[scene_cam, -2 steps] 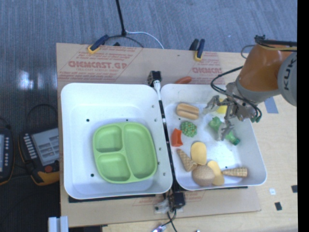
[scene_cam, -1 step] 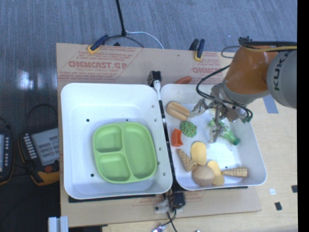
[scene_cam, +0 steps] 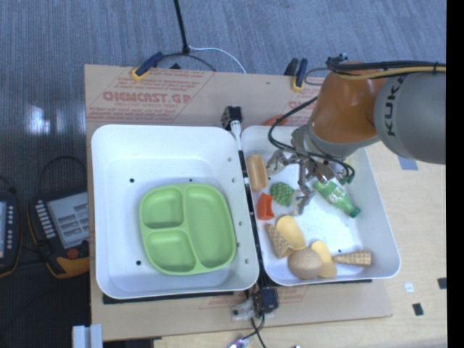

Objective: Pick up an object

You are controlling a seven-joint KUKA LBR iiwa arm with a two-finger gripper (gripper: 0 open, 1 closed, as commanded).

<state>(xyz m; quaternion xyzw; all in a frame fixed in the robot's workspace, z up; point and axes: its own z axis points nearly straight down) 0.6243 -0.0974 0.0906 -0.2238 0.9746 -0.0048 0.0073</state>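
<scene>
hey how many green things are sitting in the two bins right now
3: a green divided plate in the left bin; green broccoli and a green bottle in the right bin. The arm may hide others.

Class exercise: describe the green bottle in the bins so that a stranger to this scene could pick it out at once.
Start at the right-hand white bin, the one crowded with toy food. Look just under the gripper, toward the bin's right wall. There lies the green bottle on its side, the only clear green, labelled item among tan and yellow pieces.

We see our arm (scene_cam: 406, 114) as a thick grey cylinder with dark "KUKA" lettering, an orange band (scene_cam: 348, 111) above the wrist, black cables looping beside it, and a metal gripper (scene_cam: 304, 183).
</scene>
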